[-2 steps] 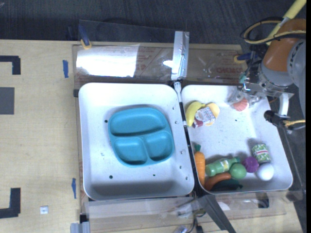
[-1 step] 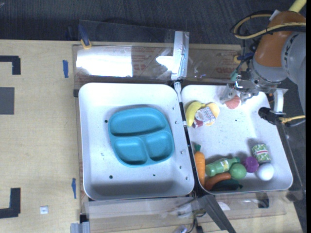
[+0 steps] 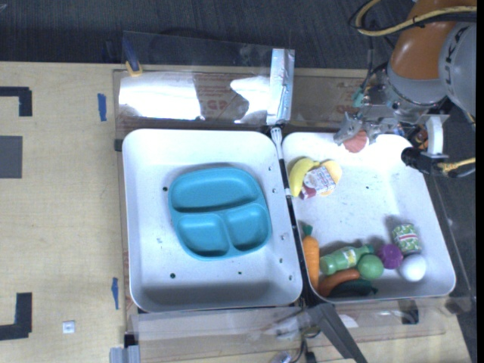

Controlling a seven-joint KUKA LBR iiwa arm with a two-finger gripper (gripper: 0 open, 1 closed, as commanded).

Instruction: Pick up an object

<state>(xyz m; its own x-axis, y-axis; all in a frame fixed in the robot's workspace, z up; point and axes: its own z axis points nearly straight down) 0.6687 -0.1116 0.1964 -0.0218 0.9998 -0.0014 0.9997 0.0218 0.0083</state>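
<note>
The arm (image 3: 435, 51) comes in from the upper right, its grey body bent down toward the far edge of the scene. The orange band (image 3: 423, 48) sits above the wrist, with yellow and black cables looping over it. The gripper (image 3: 361, 131) hangs low at the end of the wrist, pointing down and slightly left, with something small and pinkish between its fingers.

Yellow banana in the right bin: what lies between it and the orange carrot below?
Camera view: only bare white bin floor separates the yellow banana from the orange carrot; the white wrapped item sits beside the banana, off that line.
</note>
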